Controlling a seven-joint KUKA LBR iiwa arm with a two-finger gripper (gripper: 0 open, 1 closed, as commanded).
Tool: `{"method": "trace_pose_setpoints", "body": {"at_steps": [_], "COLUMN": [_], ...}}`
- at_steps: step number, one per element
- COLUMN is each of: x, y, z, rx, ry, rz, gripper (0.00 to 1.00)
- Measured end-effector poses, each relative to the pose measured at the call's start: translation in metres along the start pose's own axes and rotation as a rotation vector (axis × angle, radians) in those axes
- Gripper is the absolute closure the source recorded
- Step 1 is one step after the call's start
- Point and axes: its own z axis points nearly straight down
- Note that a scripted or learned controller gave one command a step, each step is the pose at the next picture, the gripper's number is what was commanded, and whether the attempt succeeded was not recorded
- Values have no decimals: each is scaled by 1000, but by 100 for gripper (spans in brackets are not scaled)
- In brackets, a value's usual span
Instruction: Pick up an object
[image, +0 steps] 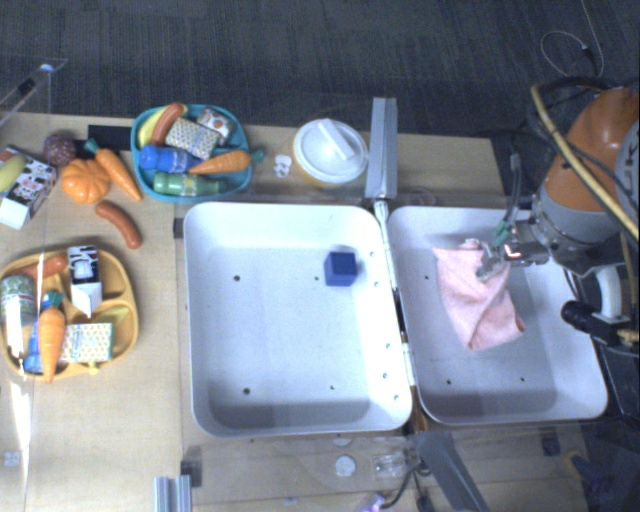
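Two white bins sit side by side on your tabletop (150, 330). In the left bin (290, 400) a small blue cube (341, 267) lies toward the far wall, near the divider between the bins. In the right bin (520, 390) a pink cloth (478, 300) lies crumpled, left of that bin's centre. Your jaws (498, 258) are down at the cloth's far right corner, touching the fabric; you cannot tell from this view whether they are clenched or released.
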Motion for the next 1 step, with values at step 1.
{"method": "trace_pose_setpoints", "body": {"at_steps": [1], "x": [35], "y": [41], "z": [-33], "rx": [0], "ry": [0], "rz": [-75], "gripper": [100]}}
